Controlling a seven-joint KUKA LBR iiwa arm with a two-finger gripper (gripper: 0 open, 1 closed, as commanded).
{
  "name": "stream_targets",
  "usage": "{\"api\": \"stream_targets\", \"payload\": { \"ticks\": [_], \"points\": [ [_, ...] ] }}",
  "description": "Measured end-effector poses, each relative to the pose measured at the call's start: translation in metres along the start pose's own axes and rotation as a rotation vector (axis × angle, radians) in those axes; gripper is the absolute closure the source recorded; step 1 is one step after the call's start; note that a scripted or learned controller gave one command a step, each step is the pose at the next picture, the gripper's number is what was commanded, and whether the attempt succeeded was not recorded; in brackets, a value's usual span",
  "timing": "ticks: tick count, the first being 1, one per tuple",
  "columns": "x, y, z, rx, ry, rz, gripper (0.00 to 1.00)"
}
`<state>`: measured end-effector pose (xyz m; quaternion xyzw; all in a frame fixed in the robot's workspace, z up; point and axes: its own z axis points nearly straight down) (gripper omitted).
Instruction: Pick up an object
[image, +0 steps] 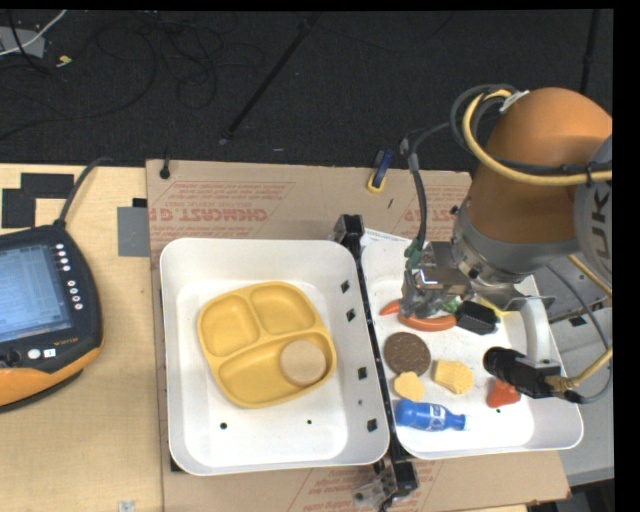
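The gripper hangs right of the frame's centre, over the right bin; whether it grips anything I cannot tell. An orange ring lies just below it, lengthwise left-to-right.

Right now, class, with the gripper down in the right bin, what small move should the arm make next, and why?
Probably a slight descent. The gripper hangs directly over the orange-red ring-shaped piece at the back of the right bin, and nothing is visibly gripped. The brown disc lies just in front, so coming straight down seems safest.
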<state>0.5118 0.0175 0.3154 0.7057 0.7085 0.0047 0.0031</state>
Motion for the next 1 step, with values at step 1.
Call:
{"api": "stream_targets", "payload": {
  "ticks": [1],
  "points": [
    [0.0354, -0.0351, -0.1096, 0.003, 0.001, -0.002, 1.00]
  ]
}}
